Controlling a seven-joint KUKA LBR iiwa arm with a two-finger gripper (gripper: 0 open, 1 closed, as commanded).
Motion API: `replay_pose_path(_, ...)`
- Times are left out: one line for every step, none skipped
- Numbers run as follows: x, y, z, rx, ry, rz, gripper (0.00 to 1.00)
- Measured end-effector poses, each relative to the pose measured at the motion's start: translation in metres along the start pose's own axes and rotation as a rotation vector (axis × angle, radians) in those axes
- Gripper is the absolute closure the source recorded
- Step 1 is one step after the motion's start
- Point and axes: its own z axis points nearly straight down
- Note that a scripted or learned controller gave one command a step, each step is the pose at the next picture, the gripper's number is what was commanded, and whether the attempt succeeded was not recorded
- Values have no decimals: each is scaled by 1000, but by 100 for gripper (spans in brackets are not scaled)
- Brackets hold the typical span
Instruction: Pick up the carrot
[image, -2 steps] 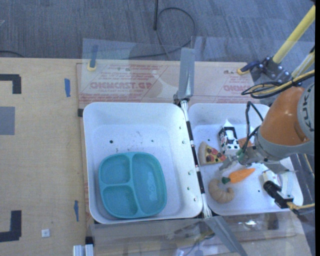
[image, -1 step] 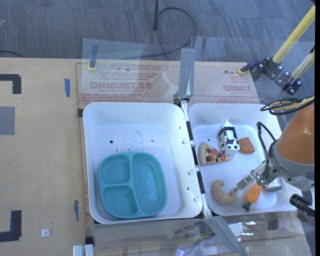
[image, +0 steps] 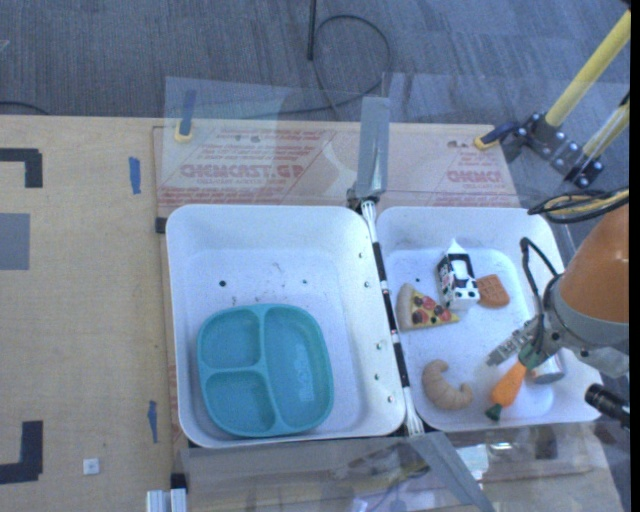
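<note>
The carrot (image: 507, 388) is a small orange toy with a green tip. It lies slanted near the front right of the right bin (image: 400, 330), green end toward the front rim. My gripper (image: 527, 358) hangs right over the carrot's thick upper end, at or just above it. Whether it touches the carrot is not clear, since the wrist hides the contact point. The arm's orange band (image: 600, 275) fills the bin's right side.
The right bin also holds a croissant (image: 446, 385), a pizza slice (image: 424, 306), a small milk carton (image: 456, 277) and a tan cracker (image: 492, 290). A teal divided plate (image: 264, 370) lies in the left bin (image: 200, 240). The ridge between the bins runs left of the pizza slice.
</note>
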Motion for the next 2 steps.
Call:
replay_pose_path(0, 0, 0, 0, 0, 0, 0)
replay_pose_path(-3, -1, -10, -4, -3, 7, 100)
